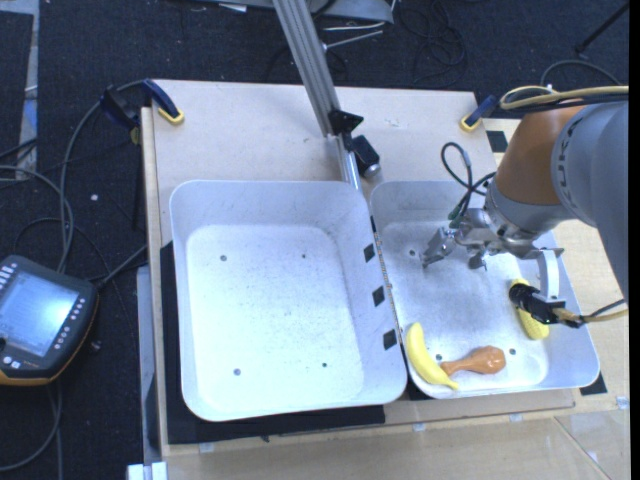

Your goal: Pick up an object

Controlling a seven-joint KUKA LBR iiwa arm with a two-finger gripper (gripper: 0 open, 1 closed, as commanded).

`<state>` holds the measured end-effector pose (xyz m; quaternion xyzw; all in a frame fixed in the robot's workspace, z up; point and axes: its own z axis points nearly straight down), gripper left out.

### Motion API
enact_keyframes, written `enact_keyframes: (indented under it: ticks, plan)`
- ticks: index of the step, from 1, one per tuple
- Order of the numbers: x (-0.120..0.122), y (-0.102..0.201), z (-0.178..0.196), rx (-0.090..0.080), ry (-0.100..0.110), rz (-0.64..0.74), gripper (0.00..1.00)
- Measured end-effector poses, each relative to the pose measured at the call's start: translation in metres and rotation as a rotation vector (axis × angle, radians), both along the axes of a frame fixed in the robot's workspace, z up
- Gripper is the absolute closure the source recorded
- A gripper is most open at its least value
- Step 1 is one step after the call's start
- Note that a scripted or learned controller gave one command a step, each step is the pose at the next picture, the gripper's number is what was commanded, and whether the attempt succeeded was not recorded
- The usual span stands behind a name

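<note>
Yellow banana (424, 356) and orange drumstick toy (478, 362) lie side by side in the right bin (450, 308), nearer the camera than the pincer (453, 256) and apart from it; its fingers stand spread, gripping nothing.

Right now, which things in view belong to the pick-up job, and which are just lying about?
Job in hand:
tool
yellow banana
orange-brown toy
right bin, which holds both

Lying about:
left bin
control pendant on the floor
metal post
corner clamp
</note>
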<state>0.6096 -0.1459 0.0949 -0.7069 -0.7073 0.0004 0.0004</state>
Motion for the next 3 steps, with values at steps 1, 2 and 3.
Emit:
enact_keyframes:
  ticks: [1,2,3]
  plan:
    - [0.000,0.000,0.011,0.000,-0.002,0.000,1.00]
    - [-0.001,-0.002,0.053,-0.001,-0.005,-0.001,1.00]
    - [0.010,-0.004,0.109,-0.001,-0.006,0.000,1.00]
